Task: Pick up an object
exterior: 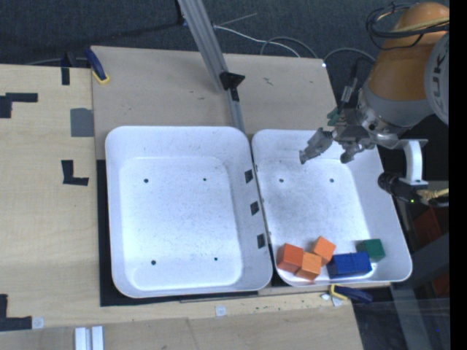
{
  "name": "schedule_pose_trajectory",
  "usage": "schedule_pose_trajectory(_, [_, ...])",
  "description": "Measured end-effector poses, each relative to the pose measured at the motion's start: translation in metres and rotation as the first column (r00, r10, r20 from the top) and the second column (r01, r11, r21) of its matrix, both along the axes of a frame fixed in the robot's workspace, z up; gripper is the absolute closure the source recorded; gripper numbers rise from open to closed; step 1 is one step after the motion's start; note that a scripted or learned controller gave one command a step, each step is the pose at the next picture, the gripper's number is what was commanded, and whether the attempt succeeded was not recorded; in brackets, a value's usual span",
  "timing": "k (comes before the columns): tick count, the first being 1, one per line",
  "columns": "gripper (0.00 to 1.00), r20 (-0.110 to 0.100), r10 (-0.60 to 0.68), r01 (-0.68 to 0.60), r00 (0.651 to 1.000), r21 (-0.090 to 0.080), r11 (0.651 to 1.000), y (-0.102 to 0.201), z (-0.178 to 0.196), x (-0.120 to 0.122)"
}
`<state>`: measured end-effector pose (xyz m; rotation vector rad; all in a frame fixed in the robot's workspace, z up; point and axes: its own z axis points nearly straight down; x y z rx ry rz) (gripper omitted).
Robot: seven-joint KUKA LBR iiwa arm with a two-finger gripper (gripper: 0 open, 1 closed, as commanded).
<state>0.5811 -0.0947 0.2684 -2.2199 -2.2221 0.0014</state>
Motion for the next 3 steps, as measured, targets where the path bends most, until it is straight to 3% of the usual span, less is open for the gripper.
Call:
schedule_pose_trajectory(1, [0.00,0.004,-0.003,0.003,1.000,-0.002,1.000,-0.028,0.051,-0.057])
schedule_pose_trajectory(2, [0.00,-0.009,-0.002,0.002,1.000,0.001,1.000,-0.033,-0.022,-0.091])
schedule_pose_trajectory(3, [0.00,-0.005,0.002,-0.002,1.000,0.001,1.000,-0.015,-0.068,-0.057])
